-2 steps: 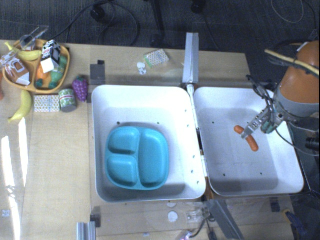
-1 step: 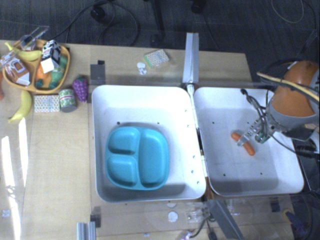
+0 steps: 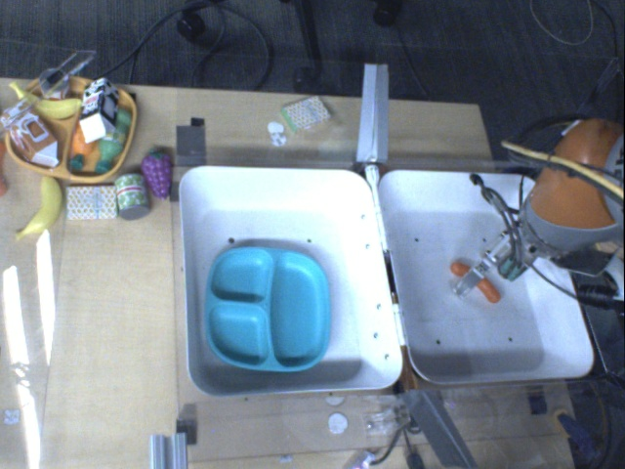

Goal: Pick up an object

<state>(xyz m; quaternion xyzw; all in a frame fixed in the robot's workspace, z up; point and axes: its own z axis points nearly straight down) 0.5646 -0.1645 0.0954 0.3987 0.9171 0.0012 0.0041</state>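
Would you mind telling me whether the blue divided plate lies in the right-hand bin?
No, the blue divided plate lies in the left bin, while the right bin holds the small orange object.

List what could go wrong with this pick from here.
1. The orange object is small and lies flat on the right bin floor, so the gripper may slip off it or jab the floor.
2. A nudge could roll it away.

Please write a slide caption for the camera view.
Claw over an orange object in the right bin; blue tray in left bin.
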